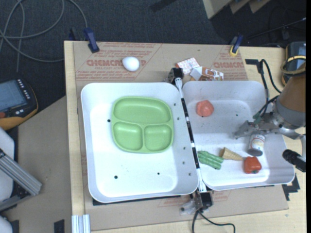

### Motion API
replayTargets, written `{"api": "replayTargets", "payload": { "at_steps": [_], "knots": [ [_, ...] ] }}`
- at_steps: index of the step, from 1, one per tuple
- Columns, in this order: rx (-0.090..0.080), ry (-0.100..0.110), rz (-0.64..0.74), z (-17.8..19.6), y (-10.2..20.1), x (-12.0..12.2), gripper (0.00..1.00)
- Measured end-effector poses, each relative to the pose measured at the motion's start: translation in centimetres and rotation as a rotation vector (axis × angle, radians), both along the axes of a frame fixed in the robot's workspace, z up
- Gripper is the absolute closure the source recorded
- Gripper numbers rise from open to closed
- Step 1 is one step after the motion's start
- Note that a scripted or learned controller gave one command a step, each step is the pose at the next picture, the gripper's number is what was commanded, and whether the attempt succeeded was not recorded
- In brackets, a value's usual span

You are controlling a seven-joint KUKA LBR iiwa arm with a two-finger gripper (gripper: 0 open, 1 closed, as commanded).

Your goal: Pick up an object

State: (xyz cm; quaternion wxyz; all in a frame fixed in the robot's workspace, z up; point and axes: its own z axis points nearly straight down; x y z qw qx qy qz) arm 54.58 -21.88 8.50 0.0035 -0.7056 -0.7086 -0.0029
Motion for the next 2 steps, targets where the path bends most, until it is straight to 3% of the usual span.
{"api": "replayTargets", "payload": {
  "at_steps": [1, 2],
  "knots": [
    [-0.001, 0.002, -0.001, -0.1, -0.1, -4.6, 0.00],
    [-0.007, -0.003, -0.004, 1.0, -0.3, -4.5, 1.00]
  ]
}}
